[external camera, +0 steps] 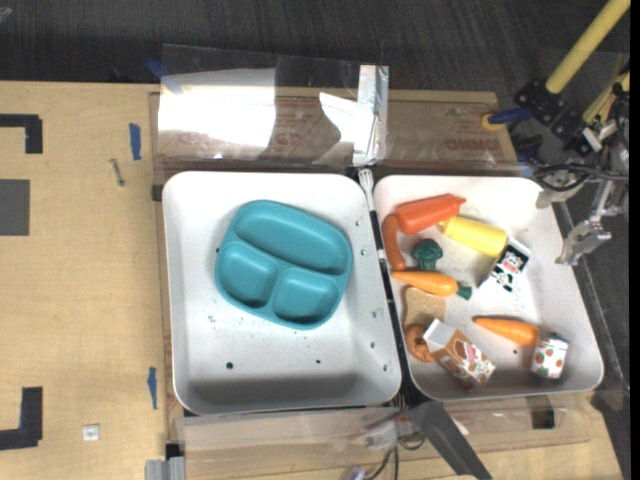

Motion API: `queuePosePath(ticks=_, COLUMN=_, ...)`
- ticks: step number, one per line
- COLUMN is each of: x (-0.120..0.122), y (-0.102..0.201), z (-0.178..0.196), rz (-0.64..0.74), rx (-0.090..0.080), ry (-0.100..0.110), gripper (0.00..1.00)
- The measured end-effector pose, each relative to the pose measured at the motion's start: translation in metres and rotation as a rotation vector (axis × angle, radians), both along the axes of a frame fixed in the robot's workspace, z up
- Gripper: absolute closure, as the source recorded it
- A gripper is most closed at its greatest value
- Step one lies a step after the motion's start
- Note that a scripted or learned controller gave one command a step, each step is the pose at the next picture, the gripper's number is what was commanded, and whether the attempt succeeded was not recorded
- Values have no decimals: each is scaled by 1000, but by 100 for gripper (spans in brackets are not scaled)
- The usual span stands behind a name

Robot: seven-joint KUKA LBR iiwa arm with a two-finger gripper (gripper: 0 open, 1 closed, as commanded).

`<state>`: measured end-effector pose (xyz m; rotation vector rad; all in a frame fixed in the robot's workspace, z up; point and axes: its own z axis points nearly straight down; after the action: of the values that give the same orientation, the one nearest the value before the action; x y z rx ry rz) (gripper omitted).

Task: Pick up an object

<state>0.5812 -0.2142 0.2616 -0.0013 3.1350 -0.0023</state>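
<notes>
The right bin (pixel 560 268) holds several toy foods. Among them are a red-orange piece (pixel 430 211), a yellow piece (pixel 475 235), a green broccoli (pixel 428 253), two carrots (pixel 432 283) (pixel 505 329), a black-and-white carton (pixel 511 266), a brown box (pixel 465 358) and a small white cup (pixel 549 357). My gripper (pixel 583 238) hangs at the right rim of this bin, above and right of the carton, among cables. Nothing is seen held in it.
The left bin (pixel 190 298) carries a teal divided plate (pixel 285 261). A clear plastic sheet (pixel 300 118) lies behind both bins. A yellow pole (pixel 595 28) and dark clamps stand at the back right. Cardboard covers the bench at the left.
</notes>
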Motion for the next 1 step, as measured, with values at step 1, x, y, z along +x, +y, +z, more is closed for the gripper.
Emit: queuePosePath(ticks=1, x=-41, y=-10, z=-137, rz=-6, rx=-10, ry=-26, gripper=0)
